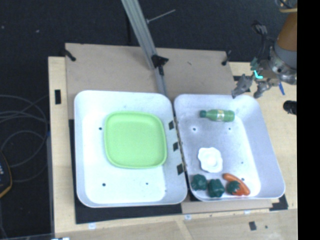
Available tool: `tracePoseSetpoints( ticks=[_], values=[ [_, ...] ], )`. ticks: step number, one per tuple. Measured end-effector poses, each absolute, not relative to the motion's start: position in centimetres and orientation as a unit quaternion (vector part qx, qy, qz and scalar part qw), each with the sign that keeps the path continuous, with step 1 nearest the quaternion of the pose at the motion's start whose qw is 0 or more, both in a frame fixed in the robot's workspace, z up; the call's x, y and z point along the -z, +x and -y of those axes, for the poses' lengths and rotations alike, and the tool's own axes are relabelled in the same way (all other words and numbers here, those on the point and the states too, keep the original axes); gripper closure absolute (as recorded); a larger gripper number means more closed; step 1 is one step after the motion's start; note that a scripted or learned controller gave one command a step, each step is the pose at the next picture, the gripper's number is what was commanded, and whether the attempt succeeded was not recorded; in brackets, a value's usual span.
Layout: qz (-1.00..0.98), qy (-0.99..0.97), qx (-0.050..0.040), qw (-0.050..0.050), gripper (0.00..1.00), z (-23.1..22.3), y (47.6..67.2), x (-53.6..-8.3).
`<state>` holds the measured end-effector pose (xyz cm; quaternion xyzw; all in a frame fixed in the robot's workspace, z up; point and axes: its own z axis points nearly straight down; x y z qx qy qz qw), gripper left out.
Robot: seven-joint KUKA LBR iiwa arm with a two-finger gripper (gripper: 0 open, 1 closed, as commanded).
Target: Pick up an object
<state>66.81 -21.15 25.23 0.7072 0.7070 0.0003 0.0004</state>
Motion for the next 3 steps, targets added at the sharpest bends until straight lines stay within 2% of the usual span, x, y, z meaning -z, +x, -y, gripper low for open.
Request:
tracePoseSetpoints(
  ticks=[1, 3],
  values=[
    [-0.707, 0.707, -0.0003, 0.0, 0.0, 21.1, 66.8, -25.2],
    [-0.707, 0.707, 0.0014, -0.002, 0.0, 22.2, 66.8, -13.3]
  ],
)
